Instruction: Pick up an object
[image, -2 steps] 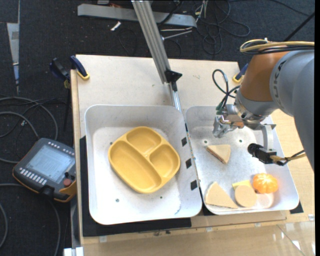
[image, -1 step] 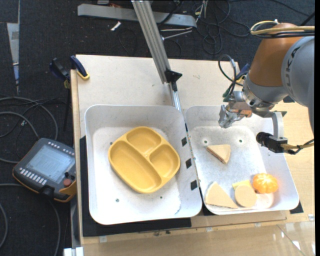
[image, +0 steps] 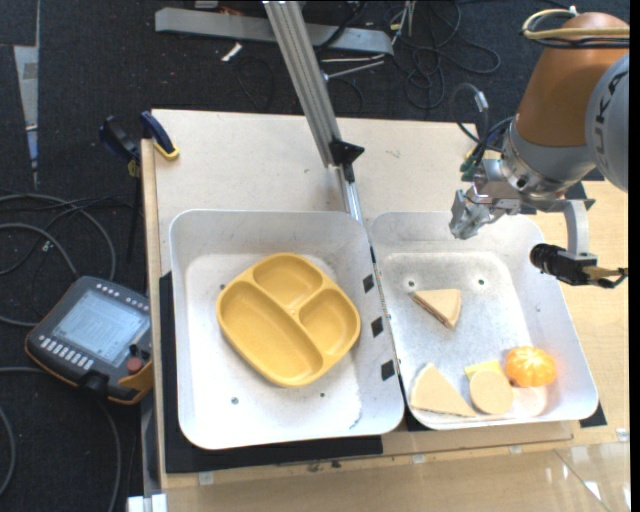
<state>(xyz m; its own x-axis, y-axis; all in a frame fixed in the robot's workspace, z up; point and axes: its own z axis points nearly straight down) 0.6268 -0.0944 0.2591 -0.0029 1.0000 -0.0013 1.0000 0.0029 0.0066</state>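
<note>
In the right bin (image: 545, 300) lie a tan wedge (image: 439, 304) near the middle, a larger pale wedge (image: 438, 392) at the front, a round tan disc (image: 491, 392) beside it and an orange fruit (image: 529, 367) at the front right. My gripper (image: 466, 222) hangs over the back edge of the right bin, above and behind the tan wedge, with nothing seen between its fingers. A yellow divided plate (image: 288, 318) lies in the left bin (image: 195, 300).
A metal pole (image: 315, 95) slants from the top down to the seam between the bins. A teach pendant (image: 92, 338) lies on the floor at the left. Cables cover the dark floor behind the bench.
</note>
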